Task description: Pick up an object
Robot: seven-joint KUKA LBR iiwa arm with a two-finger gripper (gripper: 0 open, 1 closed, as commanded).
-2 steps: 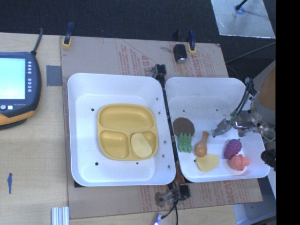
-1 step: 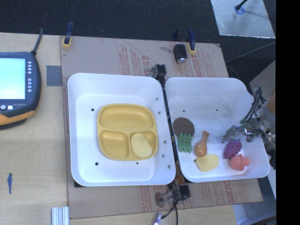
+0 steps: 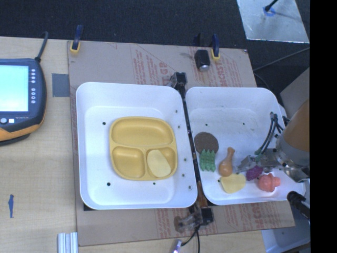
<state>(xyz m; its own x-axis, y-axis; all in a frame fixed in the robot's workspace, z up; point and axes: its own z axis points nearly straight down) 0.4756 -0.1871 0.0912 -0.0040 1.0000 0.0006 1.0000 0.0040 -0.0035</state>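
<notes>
Overhead view of a table (image 3: 47,194) carrying two shallow white bins side by side. The left bin (image 3: 89,141) holds a yellow divided plate (image 3: 142,146) with a pale round piece (image 3: 159,163) in one compartment. The right bin (image 3: 237,109) holds a cluster of small toys near its front edge: a brown disc (image 3: 206,140), a green ridged piece (image 3: 208,160), a tan drumstick shape (image 3: 227,163), a pale yellow piece (image 3: 233,183), a purple item (image 3: 254,172) and a pink-orange item (image 3: 268,182). The tool (image 3: 251,163) reaches in from the right and sits low over the purple item (whether it is spread or pinching cannot be made out). The likely risk: the toys lie touching or just beside one another, so closing here could nudge neighbours aside, catch two at once, or slip off the small purple item and come up with nothing
</notes>
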